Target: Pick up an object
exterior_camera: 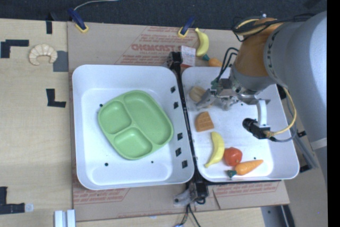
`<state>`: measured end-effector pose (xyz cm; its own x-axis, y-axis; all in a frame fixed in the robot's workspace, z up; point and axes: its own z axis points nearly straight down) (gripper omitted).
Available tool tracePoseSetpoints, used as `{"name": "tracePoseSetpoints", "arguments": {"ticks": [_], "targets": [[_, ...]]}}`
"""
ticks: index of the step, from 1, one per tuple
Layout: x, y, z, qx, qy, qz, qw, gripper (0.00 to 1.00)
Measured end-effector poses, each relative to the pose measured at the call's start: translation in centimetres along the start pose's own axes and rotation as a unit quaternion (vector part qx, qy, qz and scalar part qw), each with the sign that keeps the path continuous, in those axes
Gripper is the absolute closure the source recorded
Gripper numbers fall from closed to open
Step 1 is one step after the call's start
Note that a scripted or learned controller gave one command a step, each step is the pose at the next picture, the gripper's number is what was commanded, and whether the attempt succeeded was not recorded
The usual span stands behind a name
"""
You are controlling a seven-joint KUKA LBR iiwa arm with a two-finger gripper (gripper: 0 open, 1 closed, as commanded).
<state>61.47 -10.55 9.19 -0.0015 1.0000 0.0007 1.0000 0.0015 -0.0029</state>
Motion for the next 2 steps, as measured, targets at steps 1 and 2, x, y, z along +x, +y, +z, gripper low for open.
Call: {"name": "tracePoseSetpoints", "arguments": {"ticks": [1, 2], "targets": [[-0.79, 5.47, 0.59, -0.003, -0.001, -0.001, 1.0000, 0.00], [-0.76, 5.46, -0.39, -0.003, -0.001, -0.001, 1.0000, 1.00]]}}
